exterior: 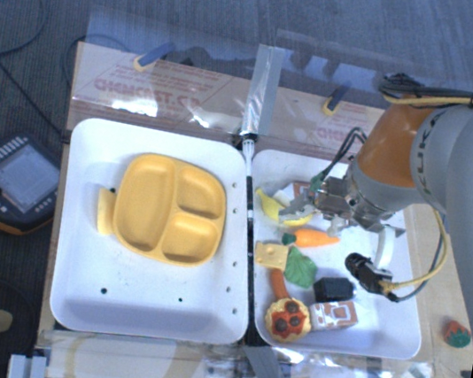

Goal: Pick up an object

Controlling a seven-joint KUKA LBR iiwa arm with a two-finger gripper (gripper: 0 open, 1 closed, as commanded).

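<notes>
A yellow tray (pixel 170 208) fills the left bin (pixel 67 290) and hides part of a small yellow thing under its left edge, while in the right bin (pixel 400 337) the pincer (pixel 329 199) hangs just above a toy carrot (pixel 316 239), and I cannot tell its state.

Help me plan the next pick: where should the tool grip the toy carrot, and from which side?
Grip the toy carrot across its orange middle, descending from above. It lies flat and slender, running left-right, so fingers closing on its near and far sides should fit; the cheese wedge crowds its lower left.
</notes>
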